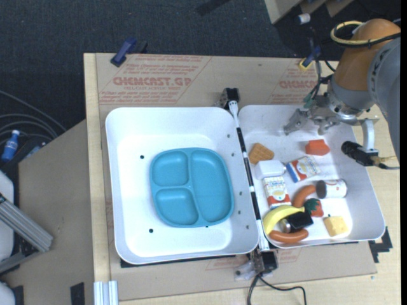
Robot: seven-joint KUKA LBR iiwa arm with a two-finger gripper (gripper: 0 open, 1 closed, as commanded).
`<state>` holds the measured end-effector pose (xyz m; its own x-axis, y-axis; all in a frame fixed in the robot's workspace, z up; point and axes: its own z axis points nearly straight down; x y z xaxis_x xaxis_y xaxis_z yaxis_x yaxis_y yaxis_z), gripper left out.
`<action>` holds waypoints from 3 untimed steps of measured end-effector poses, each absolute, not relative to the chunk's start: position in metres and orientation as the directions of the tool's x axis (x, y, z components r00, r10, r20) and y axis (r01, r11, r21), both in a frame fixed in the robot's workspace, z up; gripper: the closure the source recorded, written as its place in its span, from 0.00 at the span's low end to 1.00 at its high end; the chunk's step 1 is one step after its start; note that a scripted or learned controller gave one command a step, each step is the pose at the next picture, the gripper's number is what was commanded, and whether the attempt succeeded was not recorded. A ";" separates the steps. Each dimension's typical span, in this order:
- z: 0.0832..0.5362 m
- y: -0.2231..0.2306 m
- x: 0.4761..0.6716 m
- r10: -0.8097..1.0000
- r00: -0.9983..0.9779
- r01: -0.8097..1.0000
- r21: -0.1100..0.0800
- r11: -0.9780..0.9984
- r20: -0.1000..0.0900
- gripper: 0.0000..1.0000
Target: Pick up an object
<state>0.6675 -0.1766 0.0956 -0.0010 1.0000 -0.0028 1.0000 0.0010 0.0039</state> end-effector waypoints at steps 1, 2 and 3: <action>0.085 -0.186 0.667 1.000 0.000 1.000 0.002 0.000 -0.002 0.00; 0.096 -0.186 0.668 1.000 0.000 1.000 0.005 0.000 -0.003 1.00; 0.096 -0.186 0.667 1.000 -0.001 1.000 0.004 0.001 -0.003 0.00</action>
